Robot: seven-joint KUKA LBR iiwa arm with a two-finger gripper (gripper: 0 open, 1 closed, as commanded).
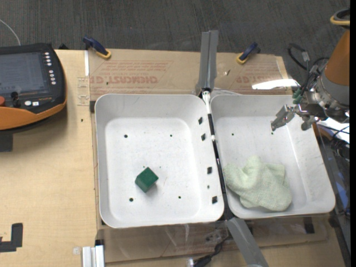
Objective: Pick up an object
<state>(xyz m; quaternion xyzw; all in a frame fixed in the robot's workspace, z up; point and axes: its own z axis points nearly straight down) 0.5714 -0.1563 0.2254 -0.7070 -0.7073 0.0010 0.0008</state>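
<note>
Nothing is picked yet: the pincer (293, 117) hangs released above the right bin (328, 202), cloth (260, 184) untouched.

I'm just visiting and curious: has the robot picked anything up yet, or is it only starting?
Nothing looks done yet. The pincer is over the right bin's far edge with nothing in it. The green block lies in the left bin, the pale cloth in the right. Grasping and lifting remain.
</note>
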